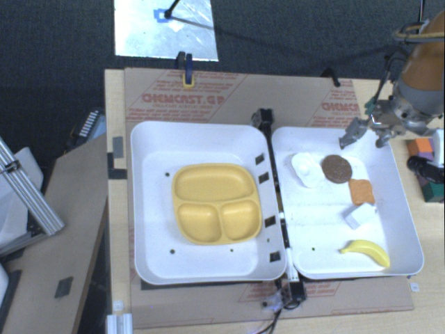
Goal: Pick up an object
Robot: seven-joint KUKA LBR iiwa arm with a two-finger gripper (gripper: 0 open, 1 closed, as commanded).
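A: Where does the gripper sit?

B: At the upper right of the frame, over the top edge of the right bin. Its two fingers are spread apart with nothing between them.

A: What lies in that bin?

B: A white round piece near the upper left part, touching a brown disc on its right. Just below and right of the disc is an orange square piece. Below that, a small white block. Near the lower right corner lies a yellow banana, well apart from the rest.

A: Is the gripper touching any of them?

B: No. It hangs above and right of the brown disc, close to it in the frame.

A: And the left bin?

B: It holds a yellow divided plate, three compartments, lying flat in the middle. Both bins rest on a cardboard sheet on the bench.
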